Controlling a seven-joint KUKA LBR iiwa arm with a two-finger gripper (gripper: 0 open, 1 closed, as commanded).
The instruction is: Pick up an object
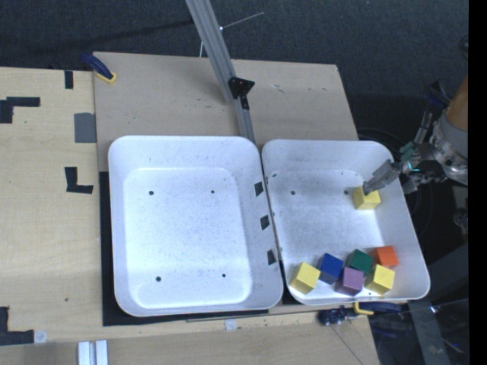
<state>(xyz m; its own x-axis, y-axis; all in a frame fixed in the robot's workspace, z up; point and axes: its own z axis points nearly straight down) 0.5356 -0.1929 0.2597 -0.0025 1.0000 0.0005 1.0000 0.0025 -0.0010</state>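
A small yellow cube point(366, 198) lies alone in the upper right part of the right bin point(319, 166). My gripper point(373, 185) slants down from the right rim, and its tip sits just above and against the cube's top edge. Whether it has hold of the cube cannot be seen. Along the bin's front edge sits a cluster of cubes: yellow point(306, 277), blue point(331, 267), purple point(352, 280), green point(359, 262), orange point(386, 256) and another yellow point(383, 278).
The left bin point(186, 147) stands beside the right one. A grey metal pole point(221, 48) runs diagonally down to the bins' shared back corner. A blue and yellow clamp point(344, 315) lies at the bench front below the right bin.
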